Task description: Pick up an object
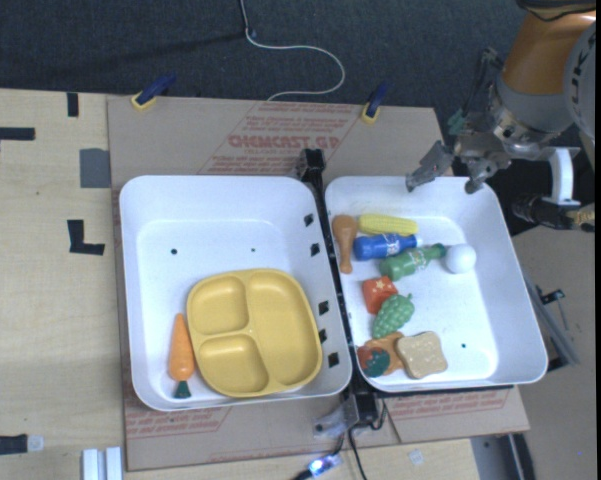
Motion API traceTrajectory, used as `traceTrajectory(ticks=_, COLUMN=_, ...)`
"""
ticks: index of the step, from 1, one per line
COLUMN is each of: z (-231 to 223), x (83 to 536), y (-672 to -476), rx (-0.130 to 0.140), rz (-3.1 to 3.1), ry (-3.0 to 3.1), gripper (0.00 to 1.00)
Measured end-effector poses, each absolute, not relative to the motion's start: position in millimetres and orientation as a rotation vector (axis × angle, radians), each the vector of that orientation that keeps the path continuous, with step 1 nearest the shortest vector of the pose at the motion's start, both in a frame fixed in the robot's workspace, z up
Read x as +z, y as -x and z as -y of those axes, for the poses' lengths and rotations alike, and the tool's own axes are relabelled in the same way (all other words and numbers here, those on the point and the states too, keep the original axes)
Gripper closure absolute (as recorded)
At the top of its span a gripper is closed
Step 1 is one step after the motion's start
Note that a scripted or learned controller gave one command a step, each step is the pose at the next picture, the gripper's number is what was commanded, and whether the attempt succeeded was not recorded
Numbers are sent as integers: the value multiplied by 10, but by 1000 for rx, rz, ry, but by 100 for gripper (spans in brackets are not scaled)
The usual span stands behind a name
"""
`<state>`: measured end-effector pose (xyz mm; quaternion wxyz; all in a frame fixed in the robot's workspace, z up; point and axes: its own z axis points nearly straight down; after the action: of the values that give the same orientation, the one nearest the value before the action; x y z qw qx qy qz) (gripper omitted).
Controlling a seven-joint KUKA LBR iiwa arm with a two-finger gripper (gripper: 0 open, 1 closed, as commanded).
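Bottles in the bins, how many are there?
2. A blue plastic bottle lies in the right white bin, and a green plastic bottle lies right beside it, nearer the front.

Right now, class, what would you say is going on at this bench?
A grey and orange robot arm reaches in from the right, its gripper open above the far rim of the right bin, holding nothing. That bin holds toy food: a corn cob, a blue bottle, a green bottle, a white ball and a bread slice. The left bin holds a yellow divided plate and a carrot. Nothing is picked up yet.
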<state>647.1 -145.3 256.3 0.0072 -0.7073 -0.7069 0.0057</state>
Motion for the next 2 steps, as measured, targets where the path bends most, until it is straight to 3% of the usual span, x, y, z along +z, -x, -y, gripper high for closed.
traceTrajectory(ticks=1, z=1451, x=2639, y=-6489, rx=7, rz=2221, ry=2216, gripper=0)
traceTrajectory(ticks=2, z=1463, x=2129, y=-6560, rx=11, rz=2219, ry=2213, gripper=0)
